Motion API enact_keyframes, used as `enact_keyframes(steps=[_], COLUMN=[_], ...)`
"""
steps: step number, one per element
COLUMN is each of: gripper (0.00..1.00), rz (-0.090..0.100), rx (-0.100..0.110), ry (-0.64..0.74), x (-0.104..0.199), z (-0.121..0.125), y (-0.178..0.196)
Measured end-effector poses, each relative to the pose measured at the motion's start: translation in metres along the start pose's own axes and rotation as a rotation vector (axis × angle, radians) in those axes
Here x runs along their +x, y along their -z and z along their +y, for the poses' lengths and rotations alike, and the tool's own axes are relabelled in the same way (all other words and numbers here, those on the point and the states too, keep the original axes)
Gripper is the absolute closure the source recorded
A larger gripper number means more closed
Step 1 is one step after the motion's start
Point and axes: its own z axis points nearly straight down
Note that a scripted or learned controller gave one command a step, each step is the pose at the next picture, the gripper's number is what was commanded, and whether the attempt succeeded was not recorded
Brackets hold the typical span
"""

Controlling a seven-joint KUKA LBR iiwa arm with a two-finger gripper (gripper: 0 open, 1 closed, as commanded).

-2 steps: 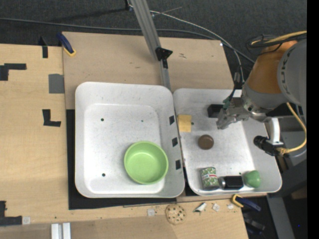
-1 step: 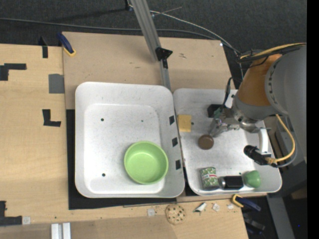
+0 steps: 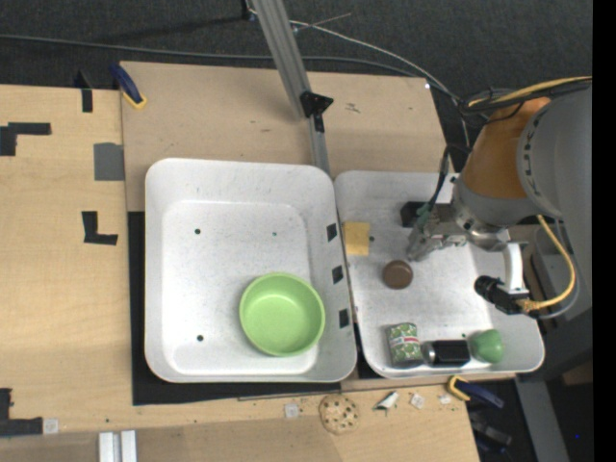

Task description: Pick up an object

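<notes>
In the right-hand bin (image 3: pixel 380 186), near its middle, a small round brown object (image 3: pixel 397 275) lies flat on the white floor, with bare space all round it, which makes it the easiest thing here for a top-down grab. The claw (image 3: pixel 421 245) hangs just above and to the right of it, close but apparently not touching; nothing shows between its tips, and whether it is spread or closed cannot be told from this slanted view. Its position suggests the program is lining up on the brown piece, or has stopped a little short of it. Just beside the brown object, against the bin's left wall, a pale yellow block (image 3: pixel 357 238) rests where the wall would hinder a grasp from that side. Along the bin's near edge a green patterned can (image 3: pixel 403 344), a black object (image 3: pixel 447 353) and a green rounded thing (image 3: pixel 487 346) sit packed in a row, touching or nearly so, so the claw would have little room to get round any one of them. The left-hand bin (image 3: pixel 231 186) holds a lime green bowl (image 3: pixel 281 314) in its near right corner, well apart from the arm (image 3: pixel 539 157). Both bins sit on the tan worktop (image 3: pixel 58 287), and a cookie-like disc (image 3: pixel 335 414) lies outside them.
</notes>
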Motion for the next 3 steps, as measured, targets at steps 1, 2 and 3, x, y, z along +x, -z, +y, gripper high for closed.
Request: enact_keyframes(steps=[1, 2, 3], gripper=[1.0, 1.0, 1.0], rz=[-0.001, -0.001, -0.002], rx=[-0.005, -0.011, -0.002], ry=[-0.002, 0.0, 0.0], x=[-0.005, -0.003, -0.002], z=[-0.002, -0.004, -0.005], y=[0.044, 0.108, 0.094])
